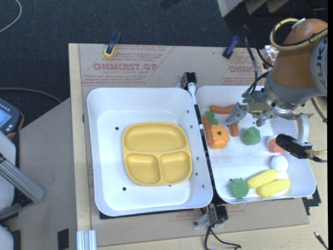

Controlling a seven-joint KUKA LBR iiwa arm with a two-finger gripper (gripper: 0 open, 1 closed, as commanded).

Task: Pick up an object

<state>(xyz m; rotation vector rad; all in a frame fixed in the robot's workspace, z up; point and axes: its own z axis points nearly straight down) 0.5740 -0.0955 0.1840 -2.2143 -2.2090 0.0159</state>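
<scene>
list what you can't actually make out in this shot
- Gripper, camera view: small and blurred, so fingers open or shut is unclear.
- Reddish toy, camera view: partly behind a black part of the arm; what it is stays unclear.
- Arm, camera view: cut off by the right edge.
- Small orange piece under the gripper: too small to identify.

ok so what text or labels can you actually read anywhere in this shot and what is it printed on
"CHEMCAST GP": red print on the brown paper-covered board behind the left bin; the last letters are my best reading.
The same red print repeats on the board behind the right bin, near the arm, too cut off and blurred to read.
Smaller red lines beside each: too small to read.
The yellow tray and the toy foods carry no text I can see.
</scene>
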